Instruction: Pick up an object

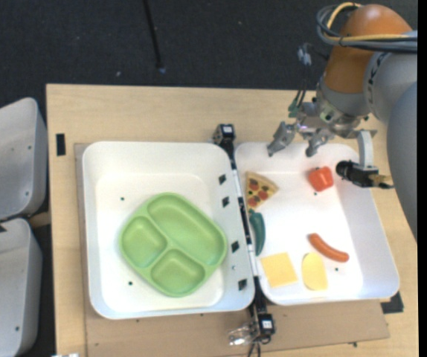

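Gripper (pixel 297 141) hanging spread open, grasping nothing, at upper right.
Just below it the red pepper (pixel 320 178) is sitting in the right bin (pixel 377 222) — likely light, smooth, slippery plastic — best pinched across its middle.

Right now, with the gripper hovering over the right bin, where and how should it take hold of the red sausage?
Grip the sausage at its middle, coming straight down from above, with the gripper turned so it closes across the narrow width. It lies flat and slanted on the bin floor, apart from the yellow piece below it, so both long sides look reachable.
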`<state>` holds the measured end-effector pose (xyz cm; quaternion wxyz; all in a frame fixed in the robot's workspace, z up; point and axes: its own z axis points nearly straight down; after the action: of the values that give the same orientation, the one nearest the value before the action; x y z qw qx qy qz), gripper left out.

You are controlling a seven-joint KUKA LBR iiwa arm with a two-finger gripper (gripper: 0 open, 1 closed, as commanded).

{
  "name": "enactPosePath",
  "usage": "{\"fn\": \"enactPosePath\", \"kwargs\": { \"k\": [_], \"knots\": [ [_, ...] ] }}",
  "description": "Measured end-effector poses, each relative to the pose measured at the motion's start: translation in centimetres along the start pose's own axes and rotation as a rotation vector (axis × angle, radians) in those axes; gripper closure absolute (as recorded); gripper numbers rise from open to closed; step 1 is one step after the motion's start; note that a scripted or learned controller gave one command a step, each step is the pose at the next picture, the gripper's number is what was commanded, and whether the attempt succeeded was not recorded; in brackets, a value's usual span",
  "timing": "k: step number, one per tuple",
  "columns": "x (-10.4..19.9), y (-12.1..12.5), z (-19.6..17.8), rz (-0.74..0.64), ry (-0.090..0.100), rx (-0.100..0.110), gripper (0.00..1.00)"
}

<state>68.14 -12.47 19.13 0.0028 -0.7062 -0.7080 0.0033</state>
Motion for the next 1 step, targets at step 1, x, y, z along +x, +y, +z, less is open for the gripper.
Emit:
{"fn": "enactPosePath", "kwargs": {
  "k": [1],
  "knots": [
    [0.87,-0.06,5.53,-0.001,0.000,0.000,0.00]
  ]
}}
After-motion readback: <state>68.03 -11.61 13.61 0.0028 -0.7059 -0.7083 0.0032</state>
